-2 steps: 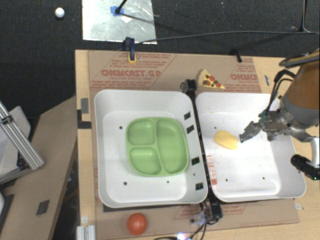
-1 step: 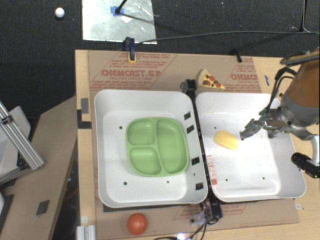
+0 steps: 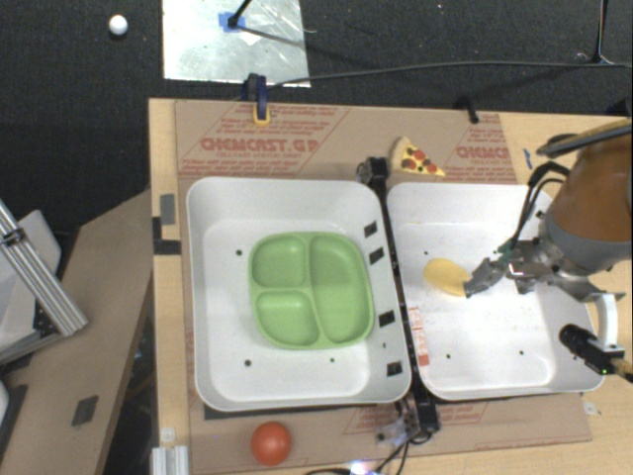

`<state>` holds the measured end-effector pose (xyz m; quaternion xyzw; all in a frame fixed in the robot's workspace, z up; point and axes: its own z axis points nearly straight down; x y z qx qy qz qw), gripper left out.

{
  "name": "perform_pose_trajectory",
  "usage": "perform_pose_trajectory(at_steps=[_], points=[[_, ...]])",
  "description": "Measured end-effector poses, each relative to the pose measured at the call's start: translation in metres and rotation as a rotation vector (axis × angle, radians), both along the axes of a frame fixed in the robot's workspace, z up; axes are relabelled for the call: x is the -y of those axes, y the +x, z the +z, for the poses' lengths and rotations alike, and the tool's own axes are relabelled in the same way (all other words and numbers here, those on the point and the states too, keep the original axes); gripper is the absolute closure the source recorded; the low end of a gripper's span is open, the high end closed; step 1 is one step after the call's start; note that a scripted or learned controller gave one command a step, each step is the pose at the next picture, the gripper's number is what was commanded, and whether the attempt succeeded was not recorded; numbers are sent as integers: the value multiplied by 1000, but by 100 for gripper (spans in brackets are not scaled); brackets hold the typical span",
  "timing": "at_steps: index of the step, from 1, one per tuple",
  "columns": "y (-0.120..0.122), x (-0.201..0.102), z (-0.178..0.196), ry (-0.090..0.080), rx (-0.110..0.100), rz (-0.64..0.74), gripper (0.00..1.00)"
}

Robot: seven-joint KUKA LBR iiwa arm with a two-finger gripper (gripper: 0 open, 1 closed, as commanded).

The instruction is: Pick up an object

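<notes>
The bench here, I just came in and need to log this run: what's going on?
A grey arm with an orange band reaches in from the right over the right bin. Its gripper sits low, right beside a yellow banana-like object on the bin floor; a grasp isn't evident. The left bin holds a green divided plate. A toy pizza slice and a red ball lie outside the bins.

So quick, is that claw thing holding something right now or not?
Gripper: in the right bin, right beside the yellow banana-like toy. Cannot tell if it is open, closed, or gripping the toy.
</notes>
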<state>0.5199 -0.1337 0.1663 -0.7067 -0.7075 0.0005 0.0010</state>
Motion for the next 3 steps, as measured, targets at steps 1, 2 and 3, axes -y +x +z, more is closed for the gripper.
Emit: perform_pose_trajectory(at_steps=[1, 2, 3], points=[[3, 8, -46, 0, 1, 0, 0], [3, 8, -84, 0, 1, 0, 0], [4, 8, -71, 0, 5, 0, 100]])
